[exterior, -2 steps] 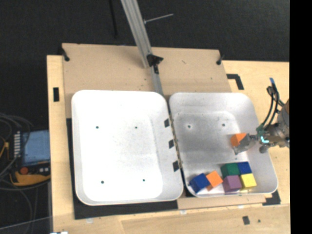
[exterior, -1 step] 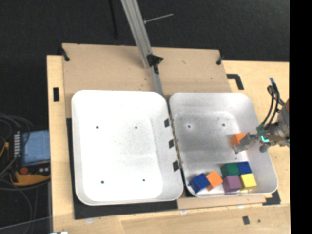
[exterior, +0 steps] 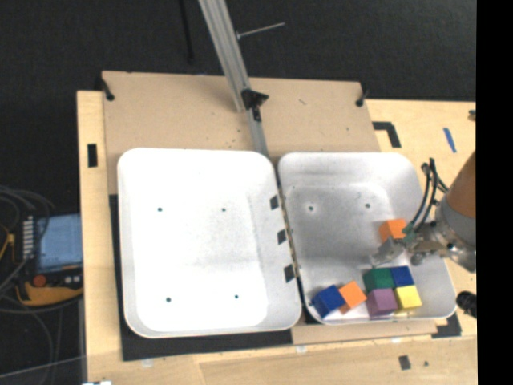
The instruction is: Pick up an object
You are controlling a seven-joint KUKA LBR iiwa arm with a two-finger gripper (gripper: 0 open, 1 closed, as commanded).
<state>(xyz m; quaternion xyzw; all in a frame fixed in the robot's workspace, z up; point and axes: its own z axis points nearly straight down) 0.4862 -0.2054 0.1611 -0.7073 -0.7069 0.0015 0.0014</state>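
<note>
The right bin [exterior: 337, 183] holds several small blocks. An orange block [exterior: 392, 229] lies near its right wall, apart from the others. Clustered in the front right corner are a blue block [exterior: 328, 299], a second orange block [exterior: 353, 294], a green block [exterior: 378, 280], another blue block [exterior: 401, 277], a purple block [exterior: 383, 300] and a yellow block [exterior: 409, 297]. My gripper [exterior: 406, 248] hangs low at the bin's right side, just in front of the lone orange block and above the green and blue ones. Nothing is visibly held.
The left bin [exterior: 200, 239] lies beside the right one, with a row of clips along the shared edge. A slanted metal rail [exterior: 228, 42] rises behind the bins. Cables and a blue box [exterior: 60, 243] sit off the bench at the left.
</note>
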